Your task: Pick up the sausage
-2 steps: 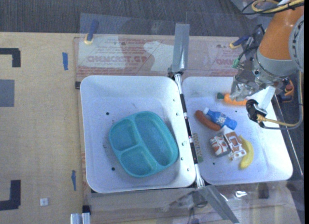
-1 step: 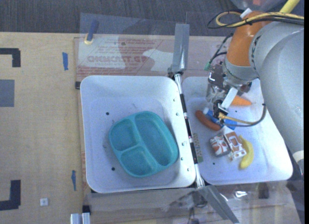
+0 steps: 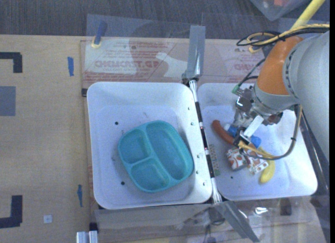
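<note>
The sausage (image 3: 222, 131), reddish brown, lies aslant in the left part of the right bin (image 3: 293, 184). My gripper (image 3: 242, 126) is low over that bin, directly at the sausage's right end, and the wrist hides that end. Nothing shows whether the sausage is between its tips.
A blue piece (image 3: 255, 141) sits just right of the gripper. Two red-and-white patterned items (image 3: 236, 158) and a yellow banana (image 3: 267, 172) lie toward the front of the right bin. A teal divided plate (image 3: 155, 155) rests in the left bin (image 3: 104, 111).
</note>
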`<act>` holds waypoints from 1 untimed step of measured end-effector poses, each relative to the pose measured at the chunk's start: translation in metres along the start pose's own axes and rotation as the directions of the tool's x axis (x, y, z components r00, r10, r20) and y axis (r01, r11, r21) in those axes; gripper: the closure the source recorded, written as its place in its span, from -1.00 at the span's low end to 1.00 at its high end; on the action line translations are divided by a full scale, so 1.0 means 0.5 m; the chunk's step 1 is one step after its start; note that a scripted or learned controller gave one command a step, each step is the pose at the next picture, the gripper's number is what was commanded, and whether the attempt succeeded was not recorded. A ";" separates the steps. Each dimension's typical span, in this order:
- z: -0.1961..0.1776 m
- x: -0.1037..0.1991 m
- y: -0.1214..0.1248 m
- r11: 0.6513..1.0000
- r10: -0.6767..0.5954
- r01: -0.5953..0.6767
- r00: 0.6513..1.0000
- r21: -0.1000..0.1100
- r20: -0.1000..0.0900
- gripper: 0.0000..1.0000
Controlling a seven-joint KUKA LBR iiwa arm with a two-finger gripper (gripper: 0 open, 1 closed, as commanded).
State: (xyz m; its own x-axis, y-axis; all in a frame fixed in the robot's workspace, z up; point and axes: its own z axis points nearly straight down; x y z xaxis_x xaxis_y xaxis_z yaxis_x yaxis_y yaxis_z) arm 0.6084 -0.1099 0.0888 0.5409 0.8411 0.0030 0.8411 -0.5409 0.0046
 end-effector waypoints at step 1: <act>-0.191 0.028 -0.181 0.998 0.065 -0.065 0.998 0.009 0.004 1.00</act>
State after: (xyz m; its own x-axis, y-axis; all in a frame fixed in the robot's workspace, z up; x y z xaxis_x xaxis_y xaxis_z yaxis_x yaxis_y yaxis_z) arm 0.5391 -0.0493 0.1839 0.5944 0.8042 -0.0008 0.8042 -0.5943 -0.0042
